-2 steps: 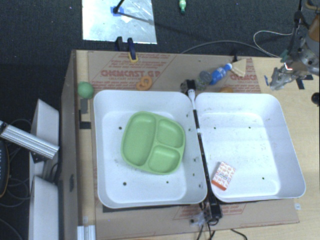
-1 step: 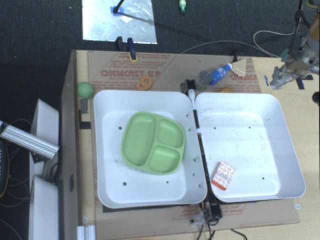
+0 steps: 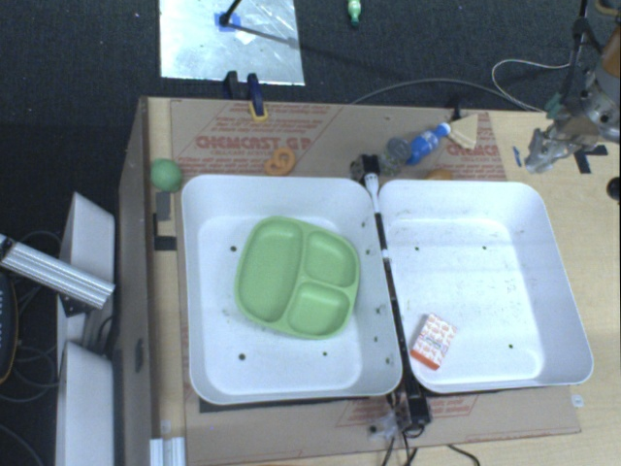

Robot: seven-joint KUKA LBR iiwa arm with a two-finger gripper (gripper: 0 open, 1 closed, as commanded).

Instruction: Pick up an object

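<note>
1. Nearest to you, by the front edge of the tabletop [image 3: 568, 411], a small red-and-white packet [image 3: 433, 341] lies flat in the right bin [image 3: 566, 289]. It sits in that bin's front left corner, close to the wall shared with the other bin, and nothing touches it.
2. Next, look to the left bin [image 3: 190, 289]. A green divided plate [image 3: 296, 278] lies roughly in its middle, right side up and turned a little askew. It has one long compartment on its left and two smaller ones on its right.
3. Further back, on the brown printed board [image 3: 320, 124] behind the bins, you will see several loose things:
   - a green ball [image 3: 166, 174] at the left edge, just beside the left bin's rear corner;
   - an orange ring [image 3: 278, 161] just behind the left bin's rear wall;
   - a blue bottle [image 3: 424, 145] lying on its side behind the seam between the bins.
4. At the rear right corner of the tabletop, the gripper [image 3: 551, 150] hangs outside the right bin, beyond its rear right corner. It is well apart from both the packet and the plate, and nothing is held in it. You cannot tell whether the jaws stand wide or narrow; they are too small and blurred.
5. Farthest off, on the dark floor behind the tabletop, a silvery sheet [image 3: 194, 37] lies flat, and a small green bottle [image 3: 354, 8] lies to its right.
</note>
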